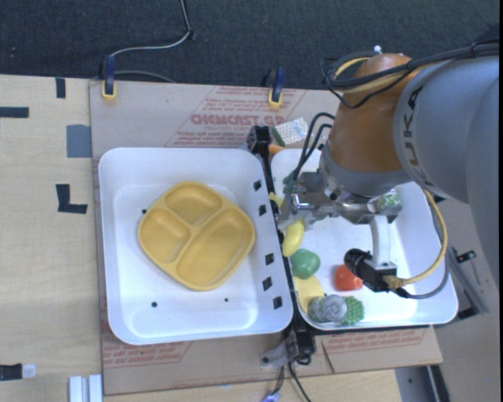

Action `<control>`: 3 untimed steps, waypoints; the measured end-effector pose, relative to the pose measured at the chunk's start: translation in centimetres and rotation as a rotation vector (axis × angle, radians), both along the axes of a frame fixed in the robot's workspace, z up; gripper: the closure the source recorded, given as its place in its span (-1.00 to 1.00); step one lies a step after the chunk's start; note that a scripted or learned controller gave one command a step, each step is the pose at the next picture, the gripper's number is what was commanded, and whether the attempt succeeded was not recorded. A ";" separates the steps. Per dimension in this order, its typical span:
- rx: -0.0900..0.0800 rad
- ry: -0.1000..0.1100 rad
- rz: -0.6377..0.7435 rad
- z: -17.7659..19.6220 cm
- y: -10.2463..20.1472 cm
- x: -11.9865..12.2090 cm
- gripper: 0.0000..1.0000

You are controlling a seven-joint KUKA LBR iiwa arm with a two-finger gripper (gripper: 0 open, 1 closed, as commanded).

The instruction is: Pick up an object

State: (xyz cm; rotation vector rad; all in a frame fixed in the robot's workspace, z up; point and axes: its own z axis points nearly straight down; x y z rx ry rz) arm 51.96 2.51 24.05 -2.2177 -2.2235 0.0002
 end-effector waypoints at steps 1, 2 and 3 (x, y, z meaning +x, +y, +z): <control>-0.002 0.001 -0.003 -2.4 -8.6 -2.5 1.00; -0.001 0.001 -0.001 -1.5 -8.5 -2.4 1.00; -0.002 0.000 -0.003 -1.8 -13.7 -3.6 1.00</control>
